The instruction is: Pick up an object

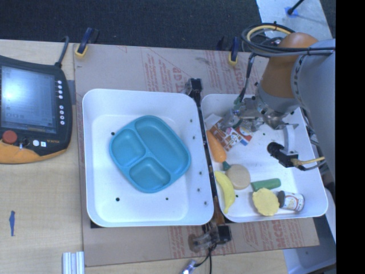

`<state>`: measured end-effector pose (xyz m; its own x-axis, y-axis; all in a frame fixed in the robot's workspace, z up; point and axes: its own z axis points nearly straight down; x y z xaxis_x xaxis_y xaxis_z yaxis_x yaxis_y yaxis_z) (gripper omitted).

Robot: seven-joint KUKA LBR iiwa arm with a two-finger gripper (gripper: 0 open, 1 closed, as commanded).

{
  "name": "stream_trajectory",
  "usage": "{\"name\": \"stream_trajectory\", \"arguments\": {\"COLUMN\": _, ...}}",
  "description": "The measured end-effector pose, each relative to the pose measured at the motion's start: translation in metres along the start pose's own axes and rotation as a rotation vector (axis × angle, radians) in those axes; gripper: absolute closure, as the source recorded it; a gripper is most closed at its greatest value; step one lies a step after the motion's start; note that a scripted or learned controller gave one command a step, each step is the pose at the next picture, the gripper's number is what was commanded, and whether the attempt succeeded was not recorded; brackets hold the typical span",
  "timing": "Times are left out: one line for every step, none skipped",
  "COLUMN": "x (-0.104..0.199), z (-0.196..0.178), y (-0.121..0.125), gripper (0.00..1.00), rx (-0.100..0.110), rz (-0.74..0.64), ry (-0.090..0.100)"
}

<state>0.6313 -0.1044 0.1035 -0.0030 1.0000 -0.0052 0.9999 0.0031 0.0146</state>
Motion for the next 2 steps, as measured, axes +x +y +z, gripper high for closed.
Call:
{"name": "stream_trajectory", "arguments": {"x": 0.005, "z": 0.0, "y": 0.027, "gripper": 0.0, "rx": 0.002, "rz": -0.001, "ry": 0.003}}
{"name": "stream_trajectory", "arguments": {"x": -0.014, "z": 0.0, "y": 0.034, "gripper": 0.0, "rx": -0.012, "rz": 0.0, "ry": 0.005}}
